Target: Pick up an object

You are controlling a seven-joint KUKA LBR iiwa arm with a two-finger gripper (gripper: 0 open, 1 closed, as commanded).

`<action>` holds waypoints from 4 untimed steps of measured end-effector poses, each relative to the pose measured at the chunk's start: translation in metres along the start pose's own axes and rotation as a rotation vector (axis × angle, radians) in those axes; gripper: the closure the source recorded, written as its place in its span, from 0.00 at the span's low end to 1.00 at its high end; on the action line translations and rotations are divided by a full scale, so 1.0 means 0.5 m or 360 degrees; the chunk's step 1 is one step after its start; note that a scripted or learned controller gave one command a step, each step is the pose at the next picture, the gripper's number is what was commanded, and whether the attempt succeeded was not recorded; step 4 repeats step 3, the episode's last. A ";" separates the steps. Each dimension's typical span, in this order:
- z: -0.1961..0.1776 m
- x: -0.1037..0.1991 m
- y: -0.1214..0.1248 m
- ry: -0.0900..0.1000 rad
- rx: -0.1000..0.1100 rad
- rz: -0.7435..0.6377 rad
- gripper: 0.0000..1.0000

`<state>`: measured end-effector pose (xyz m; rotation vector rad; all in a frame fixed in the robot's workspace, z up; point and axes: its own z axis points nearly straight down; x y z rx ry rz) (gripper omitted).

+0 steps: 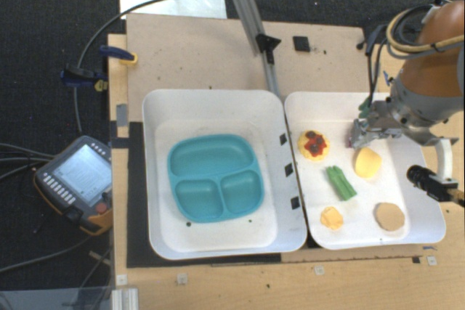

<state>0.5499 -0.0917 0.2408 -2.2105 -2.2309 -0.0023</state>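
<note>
Two white bins sit side by side on the counter [218,47]: the left bin [156,156] holds one teal divided tray [214,176], the right bin [421,229] five small food pieces. My fingers [367,136] hang just above the yellow lemon [368,163]; whether they are spread or closed, I cannot tell. Nearby lie a red-and-yellow piece [314,144], green pod [340,182], yellow chunk [332,218] and tan disc [390,216].

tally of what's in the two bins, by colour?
Teal: 1, tray, left bin
Yellow: 2, lemon and small yellow piece
Green: 1, green stick
Tan: 1, round disc
Red and yellow: 1, round toy
All but the tray lie in the right bin.
Total: 6
</note>
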 end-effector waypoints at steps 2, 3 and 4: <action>-0.003 0.208 -0.018 0.0001 -0.0001 -0.0002 1.00; 0.023 0.321 -0.033 0.0001 0.0001 -0.0002 1.00; 0.023 0.321 -0.033 0.0001 0.0001 -0.0002 1.00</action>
